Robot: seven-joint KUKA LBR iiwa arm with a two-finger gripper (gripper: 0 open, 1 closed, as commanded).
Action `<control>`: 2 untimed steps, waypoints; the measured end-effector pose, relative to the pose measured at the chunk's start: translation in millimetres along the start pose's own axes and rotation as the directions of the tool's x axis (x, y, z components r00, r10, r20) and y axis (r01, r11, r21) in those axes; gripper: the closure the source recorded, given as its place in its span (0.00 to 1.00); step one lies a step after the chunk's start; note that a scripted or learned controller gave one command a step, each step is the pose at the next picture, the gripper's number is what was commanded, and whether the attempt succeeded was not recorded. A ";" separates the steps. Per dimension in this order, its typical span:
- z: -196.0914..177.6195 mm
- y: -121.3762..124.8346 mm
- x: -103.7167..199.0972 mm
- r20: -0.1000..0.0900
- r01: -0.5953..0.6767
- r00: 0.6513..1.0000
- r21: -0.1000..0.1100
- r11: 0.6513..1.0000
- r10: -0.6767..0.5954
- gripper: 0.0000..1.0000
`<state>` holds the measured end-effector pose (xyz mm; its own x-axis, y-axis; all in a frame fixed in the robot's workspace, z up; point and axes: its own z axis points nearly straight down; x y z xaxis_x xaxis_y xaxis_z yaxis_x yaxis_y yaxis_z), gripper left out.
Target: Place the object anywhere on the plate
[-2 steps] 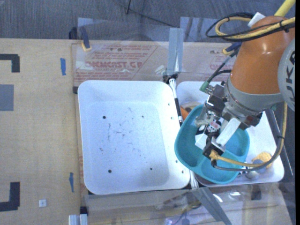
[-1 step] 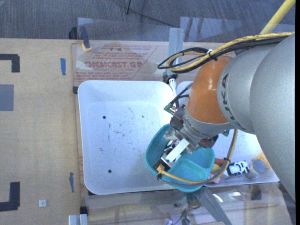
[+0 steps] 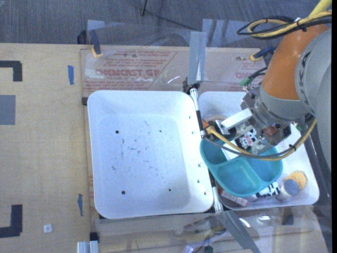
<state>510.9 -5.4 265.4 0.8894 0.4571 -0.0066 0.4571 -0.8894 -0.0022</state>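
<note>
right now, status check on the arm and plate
Gripper low over right bin, fingers unclear. Blue plate tilted in that bin, amid clutter. Left bin alongside.

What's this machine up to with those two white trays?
A grey and orange robot arm reaches in from the right over the right-hand bin. That bin holds a blue divided plate with a jumble of small items around it, among them a yellow round object. The arm's wrist hangs just above the plate's far edge. Its job is to put an object on the plate; both compartments look bare. The left-hand bin has only scuffs.
</note>
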 end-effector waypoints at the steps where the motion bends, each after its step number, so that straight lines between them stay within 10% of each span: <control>1: 6.9 -121.6 50.2 0.000 0.021 1.000 0.000 1.000 -0.021 1.00; 2: 5.0 -121.1 50.8 -0.004 0.021 1.000 -0.001 1.000 -0.021 0.00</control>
<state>500.7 125.6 260.3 0.8796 0.4756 -0.0027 0.4756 -0.8796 -0.0015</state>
